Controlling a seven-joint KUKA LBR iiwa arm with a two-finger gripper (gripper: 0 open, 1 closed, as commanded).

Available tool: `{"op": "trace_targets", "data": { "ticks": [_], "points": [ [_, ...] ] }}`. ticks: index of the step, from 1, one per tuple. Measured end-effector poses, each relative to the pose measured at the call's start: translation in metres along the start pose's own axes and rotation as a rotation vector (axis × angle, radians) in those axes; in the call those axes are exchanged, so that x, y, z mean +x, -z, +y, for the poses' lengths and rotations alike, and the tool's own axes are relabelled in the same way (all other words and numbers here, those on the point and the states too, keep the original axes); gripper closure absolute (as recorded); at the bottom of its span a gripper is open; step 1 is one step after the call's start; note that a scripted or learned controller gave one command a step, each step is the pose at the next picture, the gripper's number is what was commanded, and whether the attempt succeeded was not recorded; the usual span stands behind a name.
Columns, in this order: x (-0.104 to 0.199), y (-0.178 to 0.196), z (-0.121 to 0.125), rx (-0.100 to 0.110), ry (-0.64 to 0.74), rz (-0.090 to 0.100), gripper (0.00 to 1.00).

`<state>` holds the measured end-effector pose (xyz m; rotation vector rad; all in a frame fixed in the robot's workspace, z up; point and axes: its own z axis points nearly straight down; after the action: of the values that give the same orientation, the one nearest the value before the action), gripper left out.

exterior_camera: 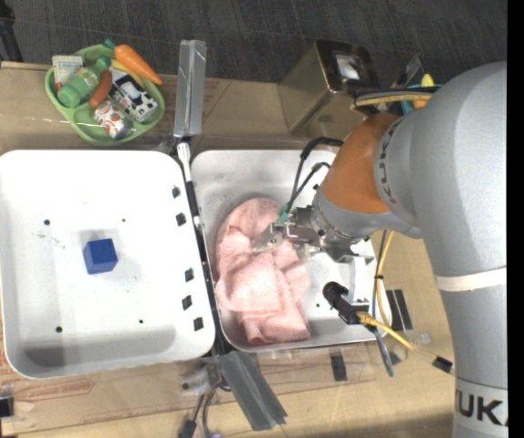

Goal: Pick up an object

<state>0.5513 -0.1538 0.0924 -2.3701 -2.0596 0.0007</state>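
My gripper (276, 235) touched the pink cloth (257, 276), which lay bunched under and just below my fingers; their state I couldn't tell. My arm (454, 199) read "UK".

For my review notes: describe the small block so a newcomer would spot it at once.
Start at the left bin of the two white ones. The block sits near its middle, alone on the white floor. It is a solid blue cube, unlike the crumpled pink cloth next door.
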Motion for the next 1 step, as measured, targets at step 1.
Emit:
{"op": "trace_targets", "data": {
  "ticks": [1],
  "points": [
    [-0.0080,-0.0002,0.0466,0.001,0.044,0.000,0.00]
  ]
}}
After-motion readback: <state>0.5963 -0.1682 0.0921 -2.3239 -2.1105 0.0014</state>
